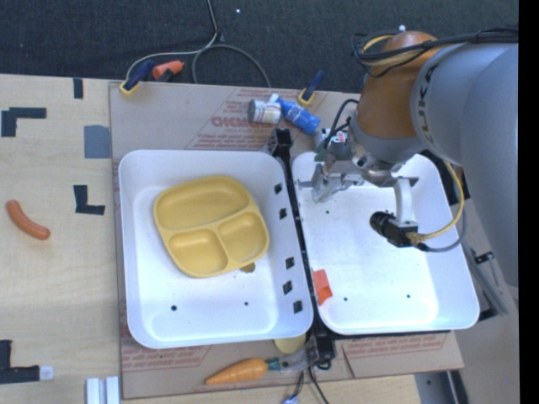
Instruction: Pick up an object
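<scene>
- Fingers of the two-finger gripper [325, 187]: short, silvery metal parts pointing down into the far left corner of the right bin; I cannot tell whether they are apart or together, and nothing shows between them.
- Grey KUKA arm [472, 133] reaches in from the right, smooth and rounded, with a glossy orange band [394, 91] above the wrist and black cables looping over it.
- Yellow plastic divided plate [211, 224], the object to pick, lies flat in the left shallow white bin [139, 293], well apart from the gripper. It is rounded at the corners, matte, with one long compartment and two smaller ones.
- Right shallow white bin [396, 310] has a smooth, lightly speckled floor with a few small dark dots.
- Small orange-red tag [322, 286] sits on the rim just beside the black divider strip [290, 225] between the bins.
- Brown cardboard sheet [168, 120] with red printing lies under both bins.
- Blue and white bottle [286, 112] lies on its side on the cardboard beyond the bins.
- Orange toy carrot [237, 371] lies on the cardboard at the near edge.
- Light wooden bench top [50, 310] carries black tape marks and a reddish toy sausage [28, 220], far left.
- Yellow and orange clamp [152, 71] grips the cardboard's far corner.
- Dark carpet floor [101, 15] lies beyond the bench, crossed by a thin black cable [212, 32].
</scene>
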Tool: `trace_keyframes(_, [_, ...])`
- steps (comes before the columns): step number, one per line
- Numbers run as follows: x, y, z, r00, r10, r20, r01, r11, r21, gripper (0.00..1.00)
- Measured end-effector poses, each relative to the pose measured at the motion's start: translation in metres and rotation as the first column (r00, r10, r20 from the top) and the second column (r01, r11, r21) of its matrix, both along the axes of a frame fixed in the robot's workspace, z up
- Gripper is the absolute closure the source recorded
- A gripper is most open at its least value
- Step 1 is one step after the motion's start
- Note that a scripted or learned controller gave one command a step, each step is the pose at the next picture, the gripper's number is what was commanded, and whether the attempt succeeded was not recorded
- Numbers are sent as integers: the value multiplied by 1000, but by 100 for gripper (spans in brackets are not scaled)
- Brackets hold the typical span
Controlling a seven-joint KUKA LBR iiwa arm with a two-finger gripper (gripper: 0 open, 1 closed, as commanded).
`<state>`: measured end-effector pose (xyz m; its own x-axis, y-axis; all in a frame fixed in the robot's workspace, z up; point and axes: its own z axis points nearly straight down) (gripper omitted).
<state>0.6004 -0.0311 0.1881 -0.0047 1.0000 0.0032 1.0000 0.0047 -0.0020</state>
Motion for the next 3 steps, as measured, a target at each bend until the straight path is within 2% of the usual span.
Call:
trace_keyframes(1, [2,-3,-4,1000,-3,0,3,1000,-3,0])
trace_keyframes(2, [55,-61,-4,1000,-6,5,6,1000,-6,0])
trace_keyframes(3, [33,1,-4,1000,-2,0,2,1000,-4,0])
